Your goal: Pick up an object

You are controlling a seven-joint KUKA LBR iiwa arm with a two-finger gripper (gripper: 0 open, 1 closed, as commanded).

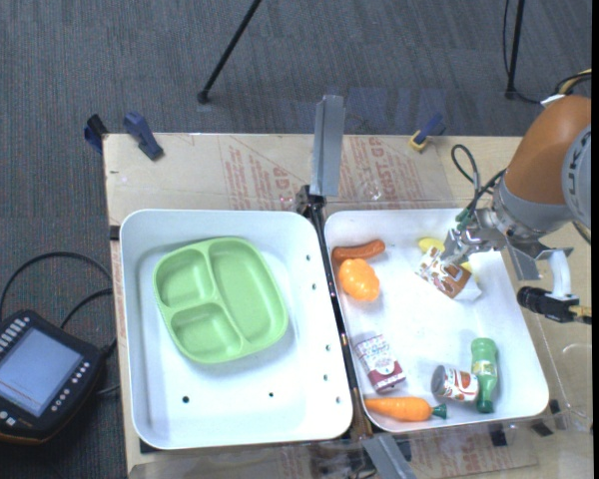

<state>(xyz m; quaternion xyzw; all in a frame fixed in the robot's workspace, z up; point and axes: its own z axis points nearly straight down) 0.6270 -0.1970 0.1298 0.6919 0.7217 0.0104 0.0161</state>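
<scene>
Right bin (524,352), near edge first: carrot (403,407), then can (455,383) beside green bottle (484,372), red carton (379,360) further left. Mid-bin, an orange (359,280) with sausage (358,250) just behind. Far corner: gripper (463,243) sits right on a small packet (446,272) — fingers look pinched on its top edge, banana (430,244) alongside.

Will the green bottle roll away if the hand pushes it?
Probably. The small green plastic bottle lies on its side on the smooth white bin floor, and its round body looks apt to roll sideways. The red-labelled can lying against it might block it. It looks light and stiff.
</scene>
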